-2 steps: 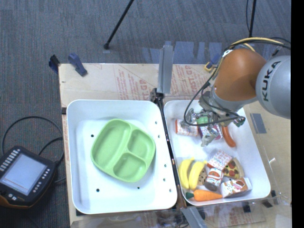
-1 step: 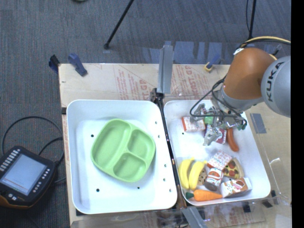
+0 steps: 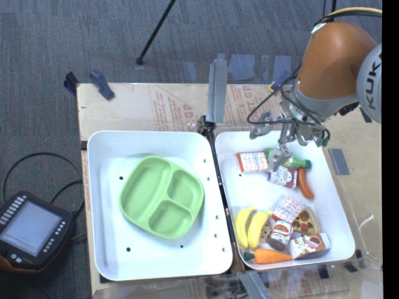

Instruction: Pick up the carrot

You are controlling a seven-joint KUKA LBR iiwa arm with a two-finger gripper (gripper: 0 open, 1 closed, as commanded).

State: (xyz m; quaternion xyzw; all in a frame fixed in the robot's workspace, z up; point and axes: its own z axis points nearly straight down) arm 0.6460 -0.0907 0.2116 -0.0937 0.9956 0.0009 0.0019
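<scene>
The carrot (image 3: 272, 256) is orange with a green top and lies flat at the near edge of the right bin (image 3: 334, 199), just below the bananas (image 3: 250, 227). My gripper (image 3: 280, 159) hangs under the orange wrist band over the bin's far part, above a red-and-white packet (image 3: 283, 178). It is well away from the carrot. I see nothing held in it.
The right bin also holds another red-and-white packet (image 3: 252, 162), a green toy (image 3: 300, 163), a sausage (image 3: 305, 183), a pizza slice (image 3: 306, 220), a small can (image 3: 281, 232) and more packets (image 3: 309, 245). A green divided plate (image 3: 163, 196) sits in the left bin (image 3: 106, 161).
</scene>
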